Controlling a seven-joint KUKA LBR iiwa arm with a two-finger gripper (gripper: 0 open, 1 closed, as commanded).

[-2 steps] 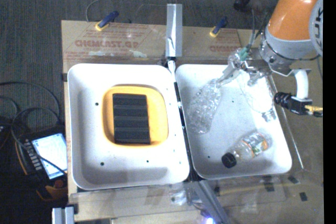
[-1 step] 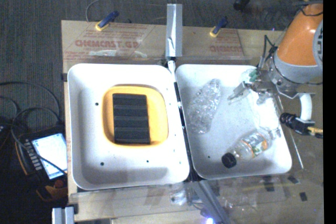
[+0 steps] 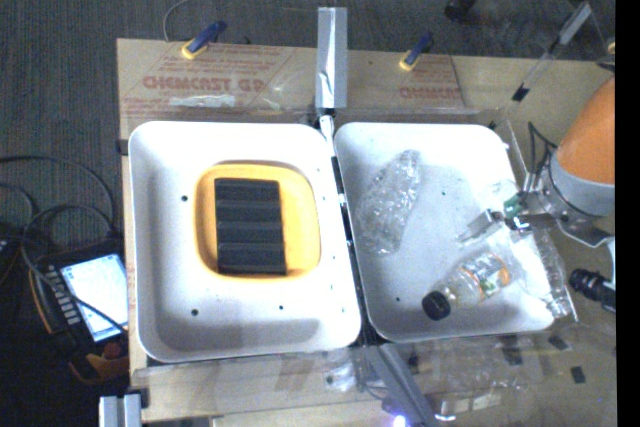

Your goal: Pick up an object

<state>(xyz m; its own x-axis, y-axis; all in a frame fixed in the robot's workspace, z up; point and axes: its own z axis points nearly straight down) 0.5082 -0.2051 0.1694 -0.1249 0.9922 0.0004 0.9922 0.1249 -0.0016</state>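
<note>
The gripper [image 3: 497,221] hung low over the right edge of the right bin [image 3: 440,140], its slender fingers reaching leftward into the bin; whether they were spread or pressed together could not be told, and nothing showed between them. Just below it lay a clear plastic bottle [image 3: 474,281] with a black cap [image 3: 436,305], tilted toward the bin's front edge. Further left in the same bin lay a crumpled clear bottle [image 3: 388,200], well apart from the gripper. The arm [image 3: 590,155] came in from the right, its orange band above the wrist. The left bin [image 3: 160,245] held a yellow tray [image 3: 206,215] carrying a black ribbed block [image 3: 250,226].
</note>
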